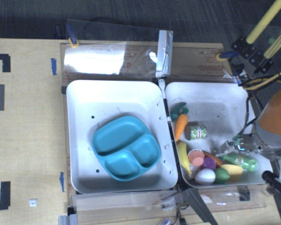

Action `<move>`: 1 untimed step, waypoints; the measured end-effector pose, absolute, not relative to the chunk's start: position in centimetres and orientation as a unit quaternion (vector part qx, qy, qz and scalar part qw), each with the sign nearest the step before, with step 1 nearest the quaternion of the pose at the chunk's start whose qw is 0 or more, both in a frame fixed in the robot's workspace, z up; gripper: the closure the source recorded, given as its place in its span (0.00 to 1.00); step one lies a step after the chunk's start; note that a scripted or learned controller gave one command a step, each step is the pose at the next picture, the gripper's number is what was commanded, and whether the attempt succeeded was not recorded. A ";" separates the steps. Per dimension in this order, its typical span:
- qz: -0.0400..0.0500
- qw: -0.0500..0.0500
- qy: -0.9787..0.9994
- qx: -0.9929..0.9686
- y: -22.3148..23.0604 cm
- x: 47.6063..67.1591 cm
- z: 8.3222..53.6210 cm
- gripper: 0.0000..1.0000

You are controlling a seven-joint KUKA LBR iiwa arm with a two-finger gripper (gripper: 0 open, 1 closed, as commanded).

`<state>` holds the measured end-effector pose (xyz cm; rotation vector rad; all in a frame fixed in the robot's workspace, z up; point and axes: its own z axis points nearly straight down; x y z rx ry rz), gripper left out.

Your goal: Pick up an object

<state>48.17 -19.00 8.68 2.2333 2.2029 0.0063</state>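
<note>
Right bin (210, 95): toys piled at near edge — white egg (205, 176), green piece (222, 174), pink round (195, 156), yellow banana (183, 156). Claw (237, 146) sits low over the pile's right end, by a green bottle (239, 161); can't tell its state. Further back: carrot (180, 125), small can (196, 132). Left bin (84, 95) holds a blue divided plate (125, 147).

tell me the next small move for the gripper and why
Probably a short descent onto the green bottle. The gripper sits low in the right bin, just above that bottle at the edge of the toy food pile, and nothing shows between its fingers, so no object is picked yet.
</note>
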 end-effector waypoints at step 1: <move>0.002 0.003 0.702 0.712 -19.1 48.2 9.5 1.00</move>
